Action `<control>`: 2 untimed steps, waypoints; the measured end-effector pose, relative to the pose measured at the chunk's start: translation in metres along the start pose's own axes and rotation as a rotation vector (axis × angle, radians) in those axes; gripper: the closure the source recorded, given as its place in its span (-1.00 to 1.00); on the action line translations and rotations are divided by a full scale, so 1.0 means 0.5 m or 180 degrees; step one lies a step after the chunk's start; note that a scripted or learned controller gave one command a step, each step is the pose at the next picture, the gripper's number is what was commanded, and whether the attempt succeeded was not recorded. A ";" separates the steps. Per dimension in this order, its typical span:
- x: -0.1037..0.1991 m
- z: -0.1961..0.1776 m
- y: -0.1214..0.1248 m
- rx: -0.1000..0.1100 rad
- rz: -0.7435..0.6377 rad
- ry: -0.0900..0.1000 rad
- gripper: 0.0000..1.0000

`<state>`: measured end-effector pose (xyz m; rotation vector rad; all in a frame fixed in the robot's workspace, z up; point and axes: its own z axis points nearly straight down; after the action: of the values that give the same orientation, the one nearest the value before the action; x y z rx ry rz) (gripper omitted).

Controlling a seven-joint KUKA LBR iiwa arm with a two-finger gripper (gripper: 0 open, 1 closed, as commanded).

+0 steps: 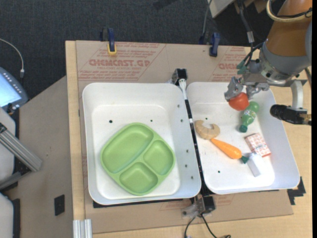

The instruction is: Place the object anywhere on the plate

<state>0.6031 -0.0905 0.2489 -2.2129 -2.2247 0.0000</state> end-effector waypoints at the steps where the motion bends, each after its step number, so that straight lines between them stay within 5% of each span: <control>1: 0.101 0.031 -0.029 0.0004 0.0000 0.0001 1.00; 2: 0.200 0.021 -0.045 -0.0001 -0.0003 0.0001 1.00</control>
<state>0.5799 0.0092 0.2388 -2.2119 -2.2258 -0.0005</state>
